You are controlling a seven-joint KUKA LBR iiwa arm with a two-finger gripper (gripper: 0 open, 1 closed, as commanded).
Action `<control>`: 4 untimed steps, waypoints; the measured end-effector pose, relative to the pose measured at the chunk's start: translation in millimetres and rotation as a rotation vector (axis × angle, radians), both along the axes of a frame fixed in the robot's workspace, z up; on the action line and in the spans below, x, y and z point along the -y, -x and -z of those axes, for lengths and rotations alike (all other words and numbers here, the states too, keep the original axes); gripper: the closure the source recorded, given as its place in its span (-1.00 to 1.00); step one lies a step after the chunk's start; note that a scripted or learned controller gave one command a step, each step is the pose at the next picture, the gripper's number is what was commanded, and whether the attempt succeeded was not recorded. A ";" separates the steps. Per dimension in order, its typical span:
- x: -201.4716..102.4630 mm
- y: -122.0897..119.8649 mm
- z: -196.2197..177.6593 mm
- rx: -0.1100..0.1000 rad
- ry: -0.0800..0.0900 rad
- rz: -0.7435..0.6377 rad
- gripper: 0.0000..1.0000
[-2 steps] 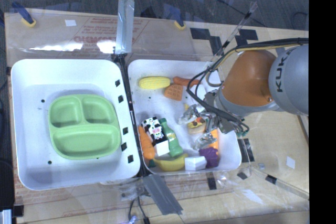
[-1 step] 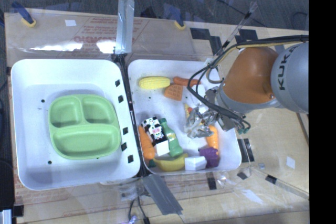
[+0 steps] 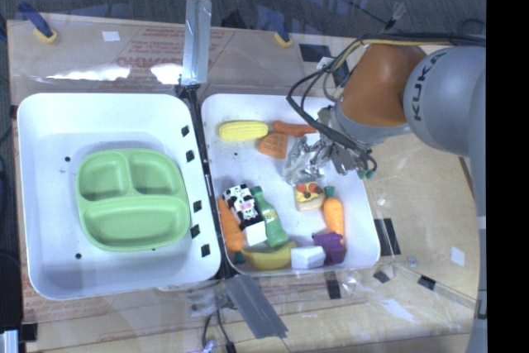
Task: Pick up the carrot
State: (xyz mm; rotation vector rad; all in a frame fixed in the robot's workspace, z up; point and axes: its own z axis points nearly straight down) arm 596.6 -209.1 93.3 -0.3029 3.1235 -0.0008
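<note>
The tool (image 3: 307, 164) hangs low over the right bin (image 3: 364, 215), and whether it is open or closed around anything cannot be told. The carrot (image 3: 333, 216) lies just below and slightly right of it, beside a small pizza slice (image 3: 309, 196), apart from the tool.

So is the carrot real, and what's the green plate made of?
The carrot looks like a plastic toy, not real: smooth, evenly orange skin with a tidy green top. The green plate also seems plastic, with a soft dull sheen and rounded, moulded compartments. The white bin under it looks like thin glossy plastic, though from this far I can't be sure.
</note>
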 end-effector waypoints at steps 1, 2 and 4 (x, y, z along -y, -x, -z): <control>-0.5 0.0 0.1 0.000 -0.001 -0.001 -1.00; 0.1 47.8 1.3 -0.004 -0.001 -0.213 -1.00; -2.3 94.7 -11.6 0.008 0.005 -0.359 1.00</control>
